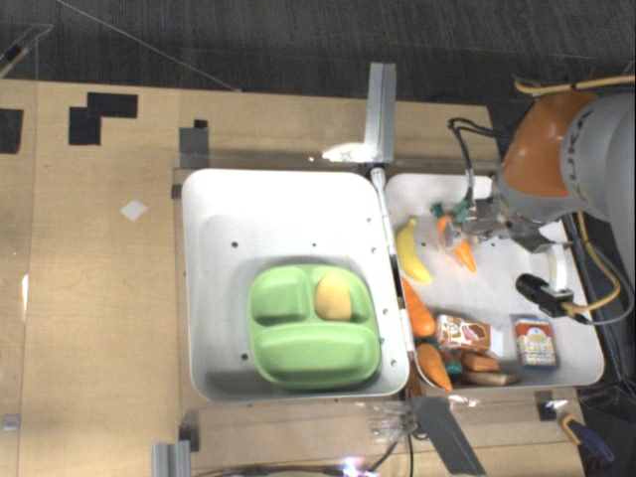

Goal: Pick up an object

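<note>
My gripper (469, 233) hangs over the back half of the right bin (586, 366), reaching in from the right. It is shut on a small orange carrot (464, 256), whose pointed end sticks out below the fingers. A yellow banana (410, 251) lies just left of it by the bin's left wall. A small orange and green piece (440, 217) lies beside the gripper, towards the back.
Along the right bin's front lie a larger carrot (418, 316), another orange vegetable (433, 364), a snack box (463, 333) and a small red-and-blue box (534, 342). The left bin (214, 266) holds a green divided plate (298, 351) with a yellow fruit (335, 297) on it.
</note>
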{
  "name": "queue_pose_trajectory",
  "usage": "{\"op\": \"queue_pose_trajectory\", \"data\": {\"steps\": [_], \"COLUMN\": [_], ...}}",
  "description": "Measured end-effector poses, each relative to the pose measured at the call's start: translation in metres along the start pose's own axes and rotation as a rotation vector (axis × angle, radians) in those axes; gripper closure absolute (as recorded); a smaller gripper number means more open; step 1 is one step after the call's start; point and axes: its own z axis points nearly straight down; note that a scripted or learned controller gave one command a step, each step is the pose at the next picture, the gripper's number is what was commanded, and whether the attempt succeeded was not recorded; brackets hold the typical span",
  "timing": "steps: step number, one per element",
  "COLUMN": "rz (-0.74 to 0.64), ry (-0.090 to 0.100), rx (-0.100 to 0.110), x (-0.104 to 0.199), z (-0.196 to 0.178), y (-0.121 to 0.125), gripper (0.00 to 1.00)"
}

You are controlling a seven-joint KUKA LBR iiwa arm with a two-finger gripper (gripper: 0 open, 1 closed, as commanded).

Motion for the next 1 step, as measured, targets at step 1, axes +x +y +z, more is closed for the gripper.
{"op": "queue_pose_trajectory", "data": {"steps": [1], "rz": [0.056], "ry": [-0.001], "rx": [0.017], "x": [0.0700], "z": [-0.0816], "y": [0.0178], "gripper": [1.00]}}
